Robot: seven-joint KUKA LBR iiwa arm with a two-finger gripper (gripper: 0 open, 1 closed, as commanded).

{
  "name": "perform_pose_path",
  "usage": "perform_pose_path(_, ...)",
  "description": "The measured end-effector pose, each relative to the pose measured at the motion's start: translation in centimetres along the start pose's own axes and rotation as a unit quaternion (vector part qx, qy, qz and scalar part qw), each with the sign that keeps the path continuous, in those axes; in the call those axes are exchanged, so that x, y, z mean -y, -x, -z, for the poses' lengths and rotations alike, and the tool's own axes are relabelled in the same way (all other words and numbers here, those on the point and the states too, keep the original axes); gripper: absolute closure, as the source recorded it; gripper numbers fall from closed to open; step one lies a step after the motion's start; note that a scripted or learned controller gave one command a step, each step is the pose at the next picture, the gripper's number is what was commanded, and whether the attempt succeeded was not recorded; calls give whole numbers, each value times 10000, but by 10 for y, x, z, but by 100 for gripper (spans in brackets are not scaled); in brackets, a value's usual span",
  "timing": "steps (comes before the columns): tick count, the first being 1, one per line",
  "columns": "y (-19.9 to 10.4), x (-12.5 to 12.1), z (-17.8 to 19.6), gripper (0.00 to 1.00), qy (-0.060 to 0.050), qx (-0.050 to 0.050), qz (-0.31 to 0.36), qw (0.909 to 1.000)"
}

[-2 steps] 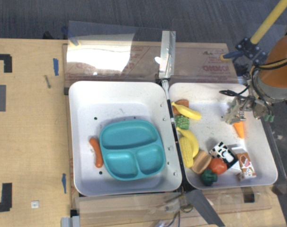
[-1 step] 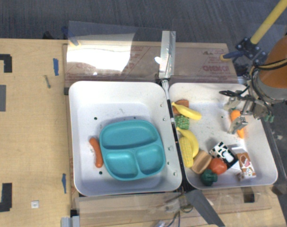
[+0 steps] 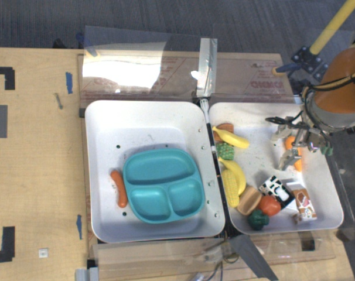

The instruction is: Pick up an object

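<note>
Gripper hangs over the right bin, just above an orange piece. Whether it grips anything, I cannot tell. Other toys lie toward the bin's near-left.

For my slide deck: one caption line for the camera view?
Gripper over the right bin of toy food; teal tray and sausage in the left bin.

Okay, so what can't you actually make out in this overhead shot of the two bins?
- Gripper: blurred and tangled with cables; finger state unclear, as is the small orange object beneath it.
- Grey-and-orange arm: cut off by the right edge.
- Small printed carton: label too small to read.
- Green toy: partly hidden behind the red tomato.
</note>
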State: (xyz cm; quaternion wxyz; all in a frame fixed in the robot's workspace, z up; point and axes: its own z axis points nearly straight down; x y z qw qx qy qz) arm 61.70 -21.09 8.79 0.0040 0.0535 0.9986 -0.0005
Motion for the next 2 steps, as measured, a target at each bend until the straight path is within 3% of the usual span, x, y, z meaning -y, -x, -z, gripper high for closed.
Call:
perform_pose_path(1,4,0,15,100,-12,76,5,10000)
perform_pose_path(2,4,0,14,0,-10,66,5,10000)
